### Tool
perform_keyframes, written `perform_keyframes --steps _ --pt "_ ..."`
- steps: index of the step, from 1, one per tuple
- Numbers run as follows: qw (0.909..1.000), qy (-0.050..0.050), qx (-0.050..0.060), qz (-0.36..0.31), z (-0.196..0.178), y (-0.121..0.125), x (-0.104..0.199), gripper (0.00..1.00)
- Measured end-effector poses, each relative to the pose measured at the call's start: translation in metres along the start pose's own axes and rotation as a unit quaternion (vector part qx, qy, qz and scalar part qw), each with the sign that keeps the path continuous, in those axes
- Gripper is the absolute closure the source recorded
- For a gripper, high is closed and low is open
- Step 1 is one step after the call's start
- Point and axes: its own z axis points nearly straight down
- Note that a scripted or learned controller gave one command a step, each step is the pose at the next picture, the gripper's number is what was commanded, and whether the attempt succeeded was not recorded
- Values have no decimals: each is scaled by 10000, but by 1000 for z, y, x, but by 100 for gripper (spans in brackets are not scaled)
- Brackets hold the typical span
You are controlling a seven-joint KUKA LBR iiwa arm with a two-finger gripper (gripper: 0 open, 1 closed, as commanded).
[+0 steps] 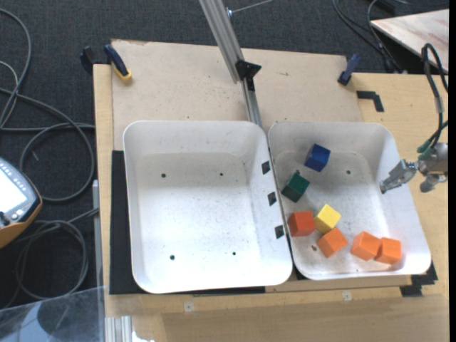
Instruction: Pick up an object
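The right bin (399,191) holds several small blocks. A blue block (318,157) lies toward the back and a dark green block (296,187) sits near the left wall. A red block (302,223), a yellow block (328,217) and an orange block (332,242) cluster in front. Two more orange blocks (366,246) (390,250) touch each other at the front right. My gripper (407,184) hangs over the bin's right rim, open, with nothing between its fingers. It is right of all the blocks and apart from them.
The left bin (135,191) stands beside the right one, their rims touching at the middle. A slanted metal bar (221,27) rises from the back of the bench. Blue clamps (117,61) (348,70) grip the bench's back corners. Cables lie on the floor at left.
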Motion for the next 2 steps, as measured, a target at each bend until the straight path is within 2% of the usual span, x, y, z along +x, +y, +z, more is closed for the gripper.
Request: perform_keyframes --steps 1,2 --pt "10000 -2 -3 1 0 0 0 0" --pt "10000 7 26 4 45 4 6 0"
